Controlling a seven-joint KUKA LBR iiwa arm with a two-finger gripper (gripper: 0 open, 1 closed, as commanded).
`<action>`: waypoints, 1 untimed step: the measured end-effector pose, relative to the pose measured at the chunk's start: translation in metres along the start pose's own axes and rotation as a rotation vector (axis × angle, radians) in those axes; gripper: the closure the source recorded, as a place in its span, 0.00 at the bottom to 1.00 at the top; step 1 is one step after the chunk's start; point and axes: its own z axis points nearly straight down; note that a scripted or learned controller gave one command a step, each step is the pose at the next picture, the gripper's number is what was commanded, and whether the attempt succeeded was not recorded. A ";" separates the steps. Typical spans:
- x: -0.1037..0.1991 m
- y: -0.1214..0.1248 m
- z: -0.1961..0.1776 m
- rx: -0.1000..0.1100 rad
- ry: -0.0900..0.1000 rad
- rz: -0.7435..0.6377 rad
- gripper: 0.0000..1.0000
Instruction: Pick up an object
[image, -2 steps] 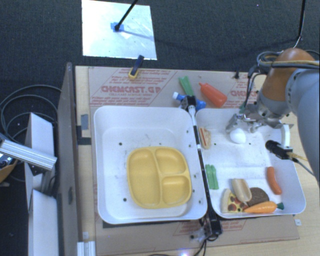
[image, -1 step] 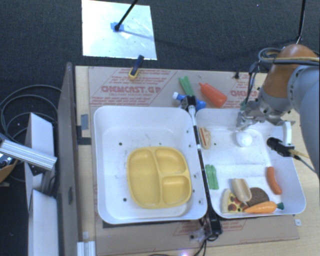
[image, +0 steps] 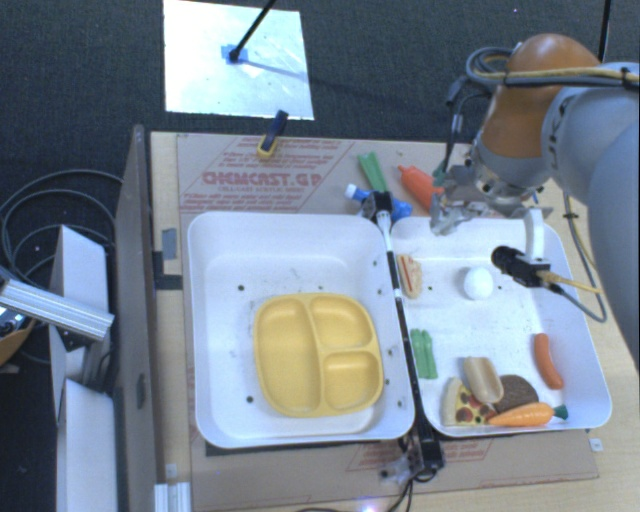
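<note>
Two white bins sit side by side on the counter (image: 250, 180); the left bin (image: 225, 260) carries a yellow divided plate (image: 318, 353), and the right bin (image: 575, 345) carries the toy food. The pincer (image: 452, 215) hangs over the far left corner of the right bin, and whether it is released or clenched cannot be told from this angle; nothing shows in its grip. The nearest likely target, a white egg (image: 478, 284), lies just nearer and slightly right of the pincer, round, so no long axis matters. A sandwich piece (image: 410, 274) lies to the left by the bin wall, its length running near to far. A black fitting (image: 515, 262) juts close beside the egg on the right and could crowd a descent. Farther off lie a sausage (image: 547, 360), green beans (image: 424, 353), a pizza slice (image: 464, 403), bread (image: 483, 377) and a carrot (image: 522, 416) along the near edge
</note>
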 end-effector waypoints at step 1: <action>-0.007 -0.002 0.006 0.007 -0.002 0.010 0.00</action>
